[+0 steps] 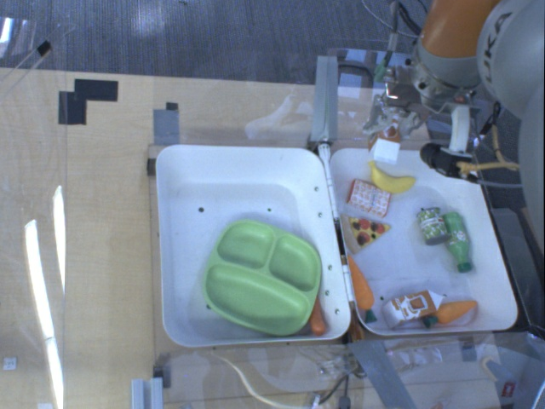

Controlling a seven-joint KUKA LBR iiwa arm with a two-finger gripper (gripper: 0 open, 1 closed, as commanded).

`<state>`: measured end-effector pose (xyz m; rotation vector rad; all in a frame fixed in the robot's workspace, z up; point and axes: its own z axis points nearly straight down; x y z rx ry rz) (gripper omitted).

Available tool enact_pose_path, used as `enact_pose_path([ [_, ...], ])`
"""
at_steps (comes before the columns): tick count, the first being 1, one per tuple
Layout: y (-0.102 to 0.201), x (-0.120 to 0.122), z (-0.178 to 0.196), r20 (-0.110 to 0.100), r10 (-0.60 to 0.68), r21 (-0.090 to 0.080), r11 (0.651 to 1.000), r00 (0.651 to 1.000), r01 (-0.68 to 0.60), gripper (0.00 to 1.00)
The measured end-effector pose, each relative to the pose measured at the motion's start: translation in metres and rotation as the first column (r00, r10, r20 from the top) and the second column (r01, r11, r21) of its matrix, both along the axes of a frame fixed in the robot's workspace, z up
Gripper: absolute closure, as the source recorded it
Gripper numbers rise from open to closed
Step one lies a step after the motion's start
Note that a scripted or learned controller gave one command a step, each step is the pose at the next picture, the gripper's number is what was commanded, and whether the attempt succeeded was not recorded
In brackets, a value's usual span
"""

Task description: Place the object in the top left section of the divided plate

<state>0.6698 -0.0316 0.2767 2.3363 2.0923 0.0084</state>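
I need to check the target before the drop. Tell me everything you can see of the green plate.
The plate is a light green, rounded-corner dish that looks like matte plastic, with raised ridges splitting it into three sections: two small ones at the far side, one large one at the near side. It lies in the left bin, turned askew, toward the bin's near right corner. Its sections hold nothing. An orange carrot peeks out at its near right edge.
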Motion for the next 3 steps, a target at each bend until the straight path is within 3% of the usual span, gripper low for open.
enact_pose_path([
  [2,-0.03,-0.06,-0.046,-0.004,0.182,0.0,0.983,0.983,-0.182,1.0],
  [3,-0.067,-0.085,-0.132,-0.005,0.068,0.0,0.998,0.998,-0.068,1.0],
])
